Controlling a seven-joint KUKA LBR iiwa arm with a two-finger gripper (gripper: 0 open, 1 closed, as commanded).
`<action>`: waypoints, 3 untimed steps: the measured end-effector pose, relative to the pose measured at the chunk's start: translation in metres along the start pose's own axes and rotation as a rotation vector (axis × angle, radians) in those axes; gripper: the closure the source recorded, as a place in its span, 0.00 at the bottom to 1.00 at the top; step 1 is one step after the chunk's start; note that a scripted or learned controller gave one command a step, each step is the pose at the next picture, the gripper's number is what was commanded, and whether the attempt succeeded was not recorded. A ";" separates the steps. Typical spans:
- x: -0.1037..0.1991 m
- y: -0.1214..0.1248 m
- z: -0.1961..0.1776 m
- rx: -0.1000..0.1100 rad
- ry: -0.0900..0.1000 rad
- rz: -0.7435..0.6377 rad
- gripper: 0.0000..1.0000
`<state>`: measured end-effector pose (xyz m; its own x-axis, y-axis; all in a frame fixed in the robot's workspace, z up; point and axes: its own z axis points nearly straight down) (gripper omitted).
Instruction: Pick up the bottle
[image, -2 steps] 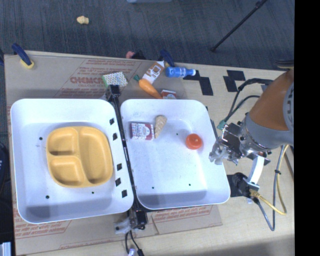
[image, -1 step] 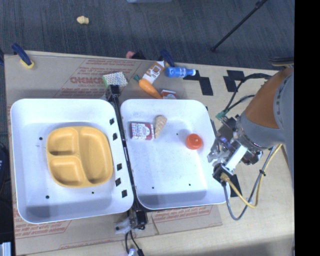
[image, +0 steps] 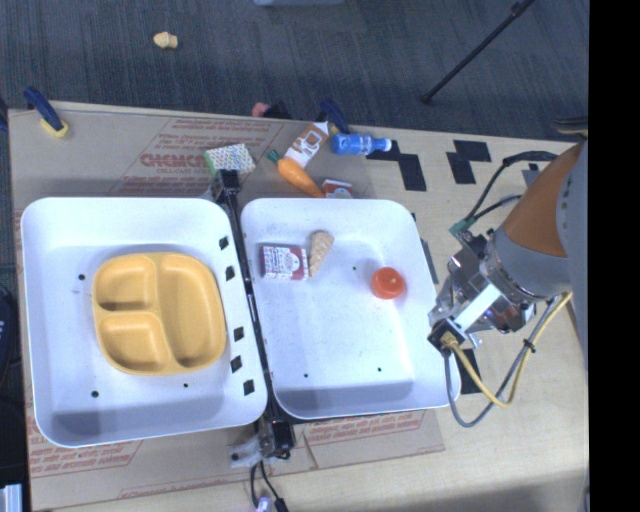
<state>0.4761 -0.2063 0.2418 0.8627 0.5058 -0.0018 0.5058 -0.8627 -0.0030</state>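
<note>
Slanted overhead view, both bins

Right bin: the near half is bare floor, and you can pass there freely. The far half carries a packet, a cone and a red ball, with an open lane between cone and ball.

Left bin: the tray takes the middle, leaving you only the margins around it.

Bench beyond the right bin's far rim: the bottle lies with a carton just left of it and a carrot on its near left. To the bottle's right the bench is open.

The arm occupies the space right of the right bin.
</note>
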 end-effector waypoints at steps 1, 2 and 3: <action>-0.002 0.004 -0.002 0.001 0.000 0.292 1.00; 0.014 -0.024 0.087 0.004 -0.002 0.146 1.00; -0.002 0.004 0.066 0.003 -0.001 0.267 1.00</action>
<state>0.4758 -0.2103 0.1754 0.9655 0.2605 -0.0037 0.2605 -0.9655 -0.0049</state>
